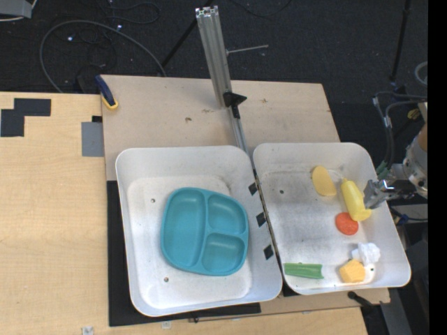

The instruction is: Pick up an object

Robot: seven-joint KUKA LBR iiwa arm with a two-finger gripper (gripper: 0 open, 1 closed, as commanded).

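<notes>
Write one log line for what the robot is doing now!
gripper: at right bin edge | beside yellow banana | holding: unclear | teal plate: left bin

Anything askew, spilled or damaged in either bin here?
Nothing stands out. The teal divided plate lies flat in the left white bin; the small toy foods sit loose in the right white bin, with the gripper by the yellow banana-shaped piece.

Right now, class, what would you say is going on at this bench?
A robot arm reaches in from the right over the right bin, its gripper close beside a yellow banana-shaped toy. Whether it holds it is unclear. In that bin also lie a yellow block, a red ball, a green piece and an orange piece. The left bin holds a teal divided plate.
</notes>
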